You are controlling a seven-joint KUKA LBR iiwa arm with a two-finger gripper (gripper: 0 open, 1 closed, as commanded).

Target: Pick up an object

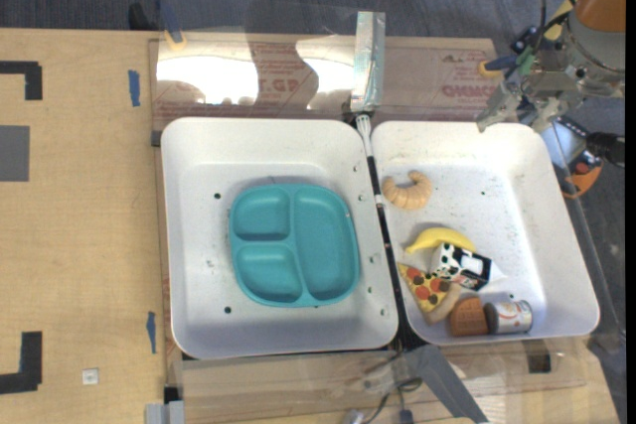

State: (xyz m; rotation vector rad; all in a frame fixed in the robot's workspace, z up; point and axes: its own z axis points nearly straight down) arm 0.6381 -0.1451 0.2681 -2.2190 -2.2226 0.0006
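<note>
Above right bin's [556, 213] far corner, gripper [522, 109] hovers; fingers' state unclear; croissant [408, 191] below.

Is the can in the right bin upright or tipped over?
Tipped over: the can lies on its side in the right bin, beside the pizza slice.

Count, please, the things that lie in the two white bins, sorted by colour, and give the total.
Teal: 1, the divided plate
Tan: 1, the croissant
Yellow: 1, the banana
Black and white: 1, the small toy
Orange-red: 1, the pizza slice
Brown: 1, the round piece
White and red: 1, the can
Total: 7
</note>
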